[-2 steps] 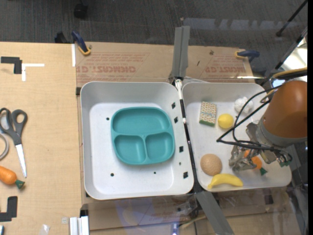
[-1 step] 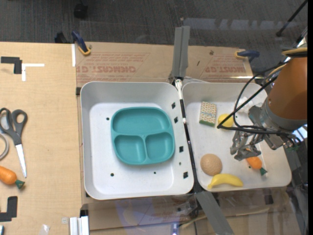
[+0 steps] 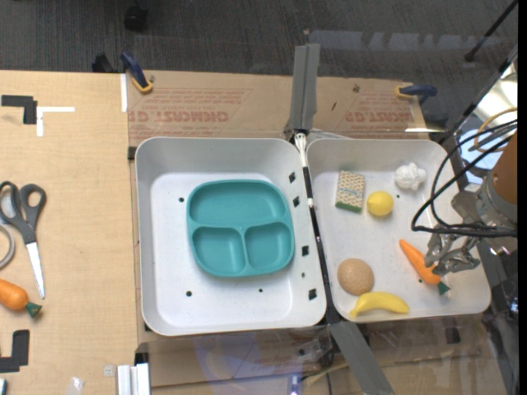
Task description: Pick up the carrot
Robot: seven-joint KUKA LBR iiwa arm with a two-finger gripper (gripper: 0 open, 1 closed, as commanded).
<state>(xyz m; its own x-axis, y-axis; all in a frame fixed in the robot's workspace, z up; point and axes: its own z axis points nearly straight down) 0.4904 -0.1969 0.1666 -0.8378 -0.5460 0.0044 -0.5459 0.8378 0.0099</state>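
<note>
An orange carrot (image 3: 414, 259) with a green stub lies slanted in the right bin (image 3: 461, 303), near its right wall. My gripper (image 3: 447, 258) hangs low over the carrot's lower right end, right beside or touching it. The wrist and its cables hide how the gripper meets the carrot. Nothing shows the carrot lifted off the bin floor. A second carrot (image 3: 14, 295) lies outside the bins on the wooden bench at the far left.
The right bin also holds a sponge (image 3: 350, 191), a lemon (image 3: 380, 204), a white crumpled lump (image 3: 409, 175), a brown potato-like ball (image 3: 356, 276) and a banana (image 3: 380, 304). A teal divided plate (image 3: 241, 227) sits in the left bin (image 3: 156, 245). Scissors (image 3: 25, 220) lie far left.
</note>
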